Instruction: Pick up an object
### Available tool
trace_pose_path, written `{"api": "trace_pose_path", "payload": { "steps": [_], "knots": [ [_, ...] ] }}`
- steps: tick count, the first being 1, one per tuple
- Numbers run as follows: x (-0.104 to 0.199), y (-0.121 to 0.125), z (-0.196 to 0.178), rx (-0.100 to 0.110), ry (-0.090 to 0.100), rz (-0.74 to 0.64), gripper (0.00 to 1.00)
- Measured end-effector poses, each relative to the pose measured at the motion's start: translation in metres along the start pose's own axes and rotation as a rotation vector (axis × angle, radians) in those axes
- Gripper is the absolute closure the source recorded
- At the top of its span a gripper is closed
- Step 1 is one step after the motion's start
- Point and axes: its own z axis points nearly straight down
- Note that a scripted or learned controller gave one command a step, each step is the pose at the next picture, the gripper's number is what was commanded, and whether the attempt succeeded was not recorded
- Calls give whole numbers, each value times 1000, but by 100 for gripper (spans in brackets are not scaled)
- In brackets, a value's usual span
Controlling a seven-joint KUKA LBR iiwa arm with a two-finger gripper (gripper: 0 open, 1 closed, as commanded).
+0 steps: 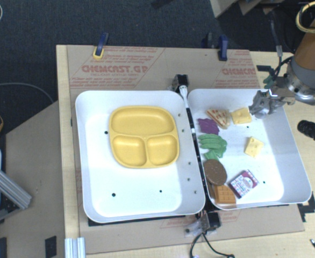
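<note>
The right bin (pixel 286 144) holds several small toy foods. A yellow cheese block (pixel 241 116) lies near its back, with a waffle-like wedge (pixel 219 117) and a purple piece (pixel 207 126) to its left. Below them lie a green leafy piece (pixel 212 144), a second yellow cheese cube (pixel 253 147), a brown round cookie (pixel 215 171), a maroon packet (pixel 243 184) and an orange cracker (pixel 223 194). My gripper (pixel 259 107) hangs at the bin's back right, just right of the first cheese block. I see nothing between its fingers.
The left bin (pixel 93 165) holds a yellow three-part plate (pixel 144 135). A black clip (pixel 180 83) sits where the bins meet at the back. Blue and yellow clamps (pixel 99 47) hold the cardboard base. The arm (pixel 308 63) comes in from the upper right.
</note>
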Motion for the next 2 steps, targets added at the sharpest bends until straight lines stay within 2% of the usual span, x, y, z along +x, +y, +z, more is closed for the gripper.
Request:
{"api": "trace_pose_path", "payload": {
  "steps": [1, 2],
  "knots": [
    [0, 1, -20, 2, 0, 1, 100],
    [57, 6, -10, 9, 5, -4, 100]
  ]
}}
